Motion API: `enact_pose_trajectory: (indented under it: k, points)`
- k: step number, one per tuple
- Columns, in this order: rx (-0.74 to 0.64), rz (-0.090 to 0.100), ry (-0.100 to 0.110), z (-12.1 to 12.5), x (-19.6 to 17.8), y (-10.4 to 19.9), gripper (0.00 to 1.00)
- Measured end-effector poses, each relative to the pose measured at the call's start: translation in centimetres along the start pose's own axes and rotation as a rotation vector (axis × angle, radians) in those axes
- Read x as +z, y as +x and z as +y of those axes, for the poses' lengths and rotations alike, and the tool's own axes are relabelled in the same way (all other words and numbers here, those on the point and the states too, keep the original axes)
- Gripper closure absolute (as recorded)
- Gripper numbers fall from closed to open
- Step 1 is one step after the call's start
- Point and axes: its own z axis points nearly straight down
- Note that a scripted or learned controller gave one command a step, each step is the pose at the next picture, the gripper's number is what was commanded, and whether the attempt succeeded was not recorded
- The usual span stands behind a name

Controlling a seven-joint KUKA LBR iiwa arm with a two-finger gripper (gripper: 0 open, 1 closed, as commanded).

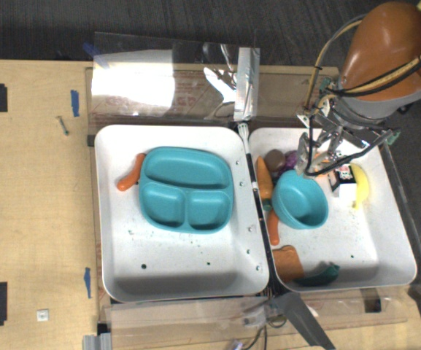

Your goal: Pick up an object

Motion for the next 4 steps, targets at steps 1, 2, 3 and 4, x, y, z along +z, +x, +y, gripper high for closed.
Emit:
enact_pose_trajectory:
  k: [1,2,3,4]
  points:
    - [-0.07,-0.005,0.004,9.2,0.0,0.4,1.0]
    - [-0.044,-0.005,0.002,4.5,2.4,-10.7,1.0]
    - [0.007,-0.013,0.016,2.0,-9.0,-9.3,1.0]
    - [-0.083,0.0,-0.004,8.2,2.7,-9.7,1.0]
